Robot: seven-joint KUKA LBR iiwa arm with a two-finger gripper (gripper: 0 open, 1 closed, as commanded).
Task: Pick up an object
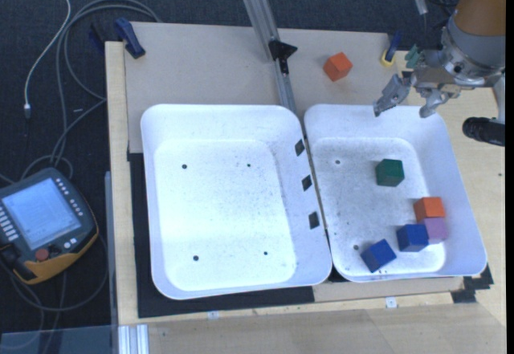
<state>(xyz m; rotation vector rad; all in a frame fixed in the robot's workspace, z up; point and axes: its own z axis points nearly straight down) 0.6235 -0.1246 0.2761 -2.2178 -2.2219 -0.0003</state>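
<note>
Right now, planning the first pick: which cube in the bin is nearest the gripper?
The green cube, alone toward the right bin's far end below the gripper.

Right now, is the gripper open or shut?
Open: the gripper has its two fingers spread apart with nothing between them, above the right bin's far rim.

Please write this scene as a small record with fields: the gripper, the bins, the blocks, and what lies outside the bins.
gripper: open, above the far rim of the right bin, nothing between its fingers
right bin: holds five blocks
green block: alone, near the bin's middle
orange block in bin: touching the pink block
blue blocks: one beside the pink block, one near the front wall
left bin: white, speckled floor
outside bins: orange block on bench, behind the right bin
</note>
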